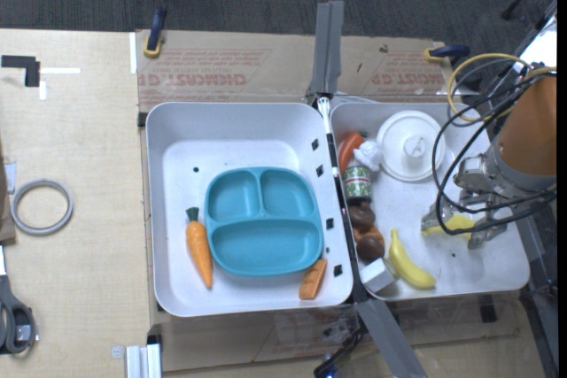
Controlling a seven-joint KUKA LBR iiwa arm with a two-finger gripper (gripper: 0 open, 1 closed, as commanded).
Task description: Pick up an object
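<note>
two shallow white bins sit side by side on a bench, seen from above at a slant. the left bin (168,190), in the middle of the frame, holds a blue divided plate (263,221) with a carrot (198,250) lying just to its left and a smaller orange piece (313,280) at its lower right corner. the right bin (505,274) is more crowded: along its left wall, from top to bottom, are a red-orange item (349,148), a small bottle (358,180), two dark brown lumps (363,230) and a small grey-white block (376,275). a round white lid (411,147) rests near the top of the bin, and a banana (408,263) lies near the bottom. the grey arm with its orange band (532,133) comes in from the right edge, trailing black and yellow cables. its gripper (461,224) is low over the right side of this bin, closed on a small yellow object (454,224) that shows between its fingers. on the bench at far left lie a grey ring (39,206) and scissors (16,323).
</note>
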